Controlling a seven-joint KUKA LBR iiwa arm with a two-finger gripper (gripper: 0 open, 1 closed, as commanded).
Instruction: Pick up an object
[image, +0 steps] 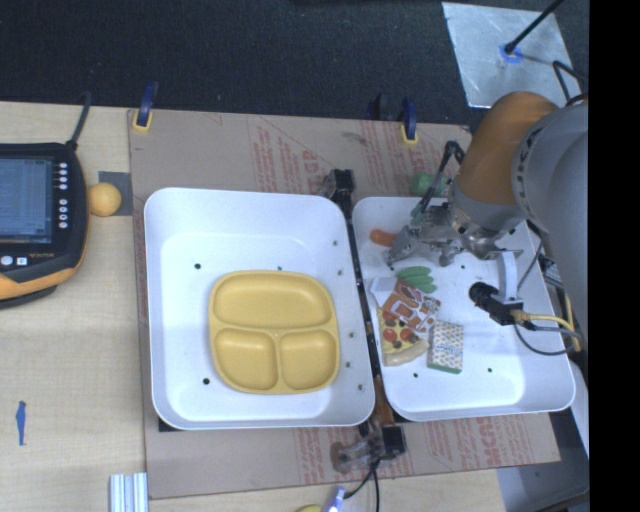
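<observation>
The right bin (500, 395) holds a small orange carrot (382, 238) at its far left. Nearer lie a green pea pod (415, 273), a toy pizza slice (403, 320) and a patterned pale block (446, 346). My gripper (425, 245) hangs low over the far part of this bin, just beyond the pea pod and to the right of the carrot. Nothing shows held in it. The arm's grey and orange body covers the bin's far right corner.
The left bin (175, 300) holds a yellow divided plate (273, 330). A teach pendant (35, 220) and an orange ball (103, 198) sit on the bench at the left. Blue clamps (145, 105) pin the cardboard at the back.
</observation>
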